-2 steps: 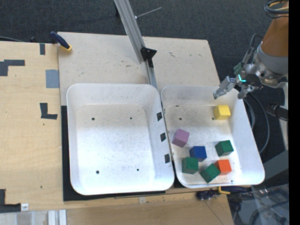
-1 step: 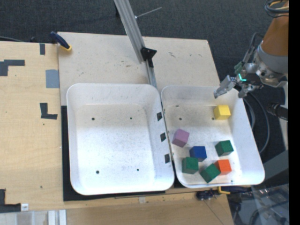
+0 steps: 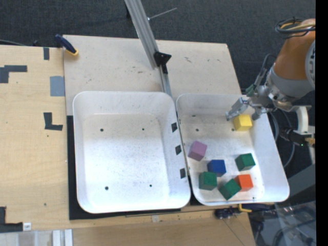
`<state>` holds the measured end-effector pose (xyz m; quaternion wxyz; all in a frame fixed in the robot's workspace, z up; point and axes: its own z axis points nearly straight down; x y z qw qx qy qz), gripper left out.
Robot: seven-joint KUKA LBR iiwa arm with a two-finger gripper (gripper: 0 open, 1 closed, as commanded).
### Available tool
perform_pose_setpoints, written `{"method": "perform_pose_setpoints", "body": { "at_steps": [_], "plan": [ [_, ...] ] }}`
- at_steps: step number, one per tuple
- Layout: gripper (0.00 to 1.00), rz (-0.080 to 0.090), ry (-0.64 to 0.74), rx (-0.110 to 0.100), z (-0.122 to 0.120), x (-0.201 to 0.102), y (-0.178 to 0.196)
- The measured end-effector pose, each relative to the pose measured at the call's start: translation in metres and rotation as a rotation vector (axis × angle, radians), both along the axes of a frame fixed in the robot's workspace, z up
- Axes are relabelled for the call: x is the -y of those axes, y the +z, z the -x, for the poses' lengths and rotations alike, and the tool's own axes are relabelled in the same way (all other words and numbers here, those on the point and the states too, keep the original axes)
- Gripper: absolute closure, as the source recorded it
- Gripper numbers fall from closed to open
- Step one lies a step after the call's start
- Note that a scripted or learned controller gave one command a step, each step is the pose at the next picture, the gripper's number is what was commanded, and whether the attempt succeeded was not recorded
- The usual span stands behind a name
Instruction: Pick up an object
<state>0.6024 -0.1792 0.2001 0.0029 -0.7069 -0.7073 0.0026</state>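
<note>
Green, orange, blue and purple small wooden cubes (image 3: 229, 188) sat low in the right shallow white plastic bin (image 3: 271, 152), while the yellow wooden cube (image 3: 242, 122) lay just under the two-finger gripper (image 3: 245, 108), finger state untellable.

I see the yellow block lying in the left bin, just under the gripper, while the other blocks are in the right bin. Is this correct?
Not quite. The camera view shows the yellow block lying in the right bin, not the left bin. It is just under the gripper, and the other blocks are in the right bin too.
</note>
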Motion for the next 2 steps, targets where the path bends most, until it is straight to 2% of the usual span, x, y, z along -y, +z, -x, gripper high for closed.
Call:
{"method": "perform_pose_setpoints", "body": {
  "at_steps": [2],
  "plan": [
    [0.0, -0.001, 0.002, 0.003, -0.008, -0.005, -0.106]
  ]
}}
